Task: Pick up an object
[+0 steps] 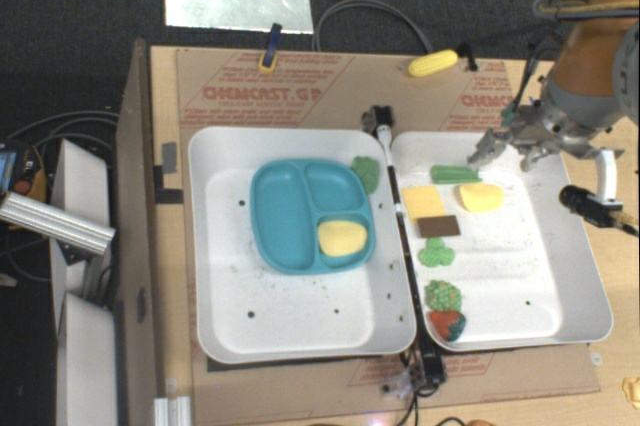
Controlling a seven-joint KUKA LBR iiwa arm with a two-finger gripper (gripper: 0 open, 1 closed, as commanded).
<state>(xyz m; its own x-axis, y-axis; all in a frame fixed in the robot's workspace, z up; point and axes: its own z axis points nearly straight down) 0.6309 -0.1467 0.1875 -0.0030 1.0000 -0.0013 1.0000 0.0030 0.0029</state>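
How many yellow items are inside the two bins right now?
3: one yellow lump on the blue tray in the left bin, plus a yellow square and a yellow piece in the right bin.

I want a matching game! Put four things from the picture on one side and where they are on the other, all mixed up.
Things:
1. blue plate
2. yellow lump
3. strawberry
4. brown square

Places:
A. right bin, near corner
B. left bin, middle
C. on the blue plate
D. right bin, just below the orange square

Pairs: 1-B, 2-C, 3-A, 4-D
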